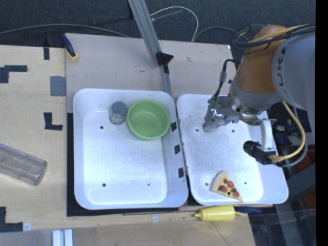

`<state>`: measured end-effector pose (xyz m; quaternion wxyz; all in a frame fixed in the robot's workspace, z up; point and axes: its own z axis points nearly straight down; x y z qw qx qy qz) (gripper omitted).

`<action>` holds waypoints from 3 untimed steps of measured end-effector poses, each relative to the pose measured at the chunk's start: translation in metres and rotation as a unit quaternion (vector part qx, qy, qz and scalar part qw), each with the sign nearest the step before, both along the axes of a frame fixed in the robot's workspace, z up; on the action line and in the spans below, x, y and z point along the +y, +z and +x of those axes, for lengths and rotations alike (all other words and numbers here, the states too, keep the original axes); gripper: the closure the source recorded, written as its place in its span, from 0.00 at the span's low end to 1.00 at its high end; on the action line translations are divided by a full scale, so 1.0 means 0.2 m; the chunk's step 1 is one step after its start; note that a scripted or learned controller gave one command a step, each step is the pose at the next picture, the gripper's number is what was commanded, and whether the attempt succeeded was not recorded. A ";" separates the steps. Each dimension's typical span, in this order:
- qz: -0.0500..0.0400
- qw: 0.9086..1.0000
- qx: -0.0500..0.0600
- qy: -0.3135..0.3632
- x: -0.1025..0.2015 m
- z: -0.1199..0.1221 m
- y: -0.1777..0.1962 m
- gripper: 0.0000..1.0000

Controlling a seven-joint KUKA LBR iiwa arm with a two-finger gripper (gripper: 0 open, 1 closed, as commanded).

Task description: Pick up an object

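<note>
- The tabletop carries two shallow white bins side by side, the left bin and the right bin, their inner rims touching or nearly so.
- The grey arm, with its orange band, enters from the 3 o'clock side and bends down over the right bin.
- The hand hangs over the upper left part of the right bin, toward 10 o'clock from that bin's middle; I cannot tell whether it is spread or pressed together, and nothing shows in its grip.
- A toy pizza slice, tan with red spots, lies flat on the right bin's floor near its 6 o'clock edge, well apart from the hand.
- A green bowl sits upright in the left bin at about 1 o'clock from that bin's middle, close to the rim shared with the right bin.
- A small grey-topped jar stands just beside the bowl, at the bowl's 9 o'clock.
- A yellow squeeze bottle lies on its side outside the bins, just past the right bin's 6 o'clock rim.
- A clear plastic container lies on the tabletop at the far 9 o'clock side, well apart from both bins.
- A grey metal pole slants down from 12 o'clock toward the gap between the bins.
</note>
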<state>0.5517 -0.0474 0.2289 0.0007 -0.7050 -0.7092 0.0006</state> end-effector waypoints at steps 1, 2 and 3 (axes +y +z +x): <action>0.000 1.000 0.000 -0.001 0.23 0.11 -0.06 1.00; 0.001 1.000 -0.001 0.001 0.52 0.23 -0.03 1.00; 0.001 1.000 -0.001 0.000 0.74 0.39 -0.06 1.00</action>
